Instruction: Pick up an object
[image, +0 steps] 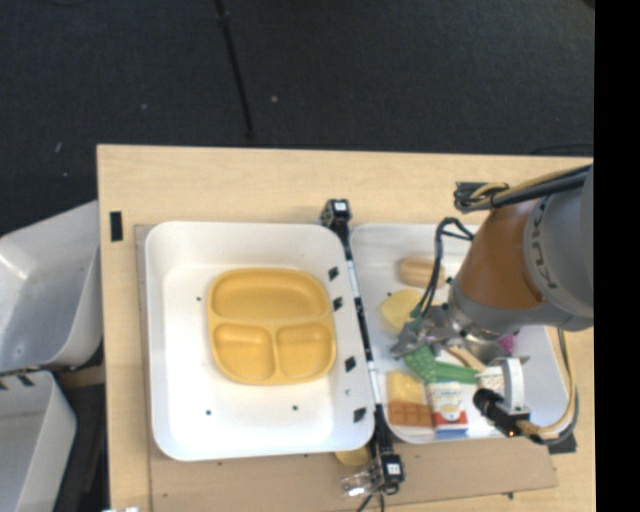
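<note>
A single fixed camera looks down at a slant on the bench (250, 180), far enough to frame both white bins. The gripper (418, 335) sits low right in frame; the left bin (180, 400) lies to its left.

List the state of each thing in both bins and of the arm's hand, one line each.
yellow divided plate: flat and upright in the left bin, compartments bare.
left bin: holds the plate.
right bin: crowded with small items.
tan roll: lying on its side near the far wall.
green item: lying under the hand.
small carton: lying flat near the front wall.
hand: low over the clutter, grip unclear.
</note>
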